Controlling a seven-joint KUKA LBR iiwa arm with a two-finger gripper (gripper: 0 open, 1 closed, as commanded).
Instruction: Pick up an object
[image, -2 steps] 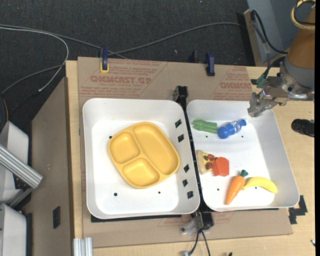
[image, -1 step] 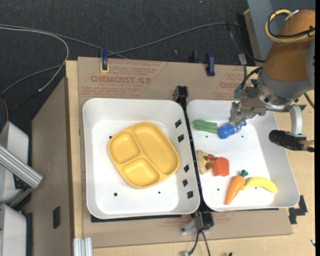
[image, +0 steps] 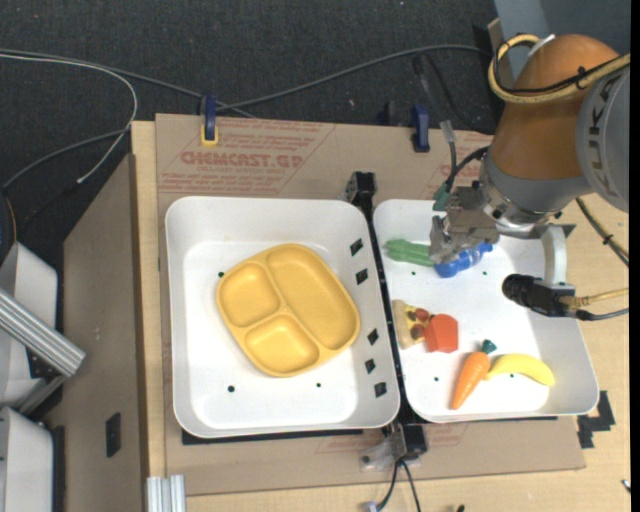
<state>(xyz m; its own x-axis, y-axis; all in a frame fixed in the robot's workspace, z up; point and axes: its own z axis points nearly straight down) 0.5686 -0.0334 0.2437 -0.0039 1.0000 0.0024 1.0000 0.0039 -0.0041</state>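
In the right bin (image: 560, 375) my gripper (image: 452, 243) hangs low over the bin's back left part. Right under it lies a blue object (image: 462, 263), with a green object (image: 405, 251) stretching to its left. Further forward lie a red block (image: 441, 334) beside a small tan and yellow piece (image: 411, 320), an orange carrot (image: 470, 377) and a yellow banana (image: 524, 369). Whether anything sits between the gripper's tips is hidden by the wrist.
The left bin (image: 190, 330) holds a yellow three-compartment plate (image: 287, 308). A black divider (image: 378, 300) runs between the bins. A black cylinder with a cable (image: 535, 293) hangs from the arm over the right bin's right side.
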